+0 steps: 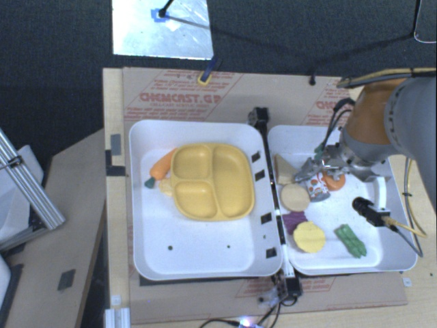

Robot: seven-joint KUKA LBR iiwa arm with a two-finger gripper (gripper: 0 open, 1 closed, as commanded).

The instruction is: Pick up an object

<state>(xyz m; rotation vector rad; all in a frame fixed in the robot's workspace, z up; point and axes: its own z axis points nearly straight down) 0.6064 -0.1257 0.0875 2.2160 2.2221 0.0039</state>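
Red-and-white object [318, 188] sits at our gripper [315, 175]; we cannot tell whether it is held. Cardboard sheet [181, 98] reads "CHEMCAST".

left bin [157, 241]: yellow plate [208, 181], carrot [162, 164] touching | right bin [390, 246]: gripper [312, 175] near tan disc [295, 197], green vegetable [350, 240]

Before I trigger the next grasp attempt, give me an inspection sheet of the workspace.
Surface: left bin and right bin, on cardboard.
Job's things: left bin, plate with a carrot beside it; right bin, can, orange piece, biscuit, purple piece, yellow disc, green piece.
Clutter: nothing seen.
Grippers: gripper at the can; grasp unclear.
Cables: black leads on the arm.
Surroundings: silver sheet, metal frame.
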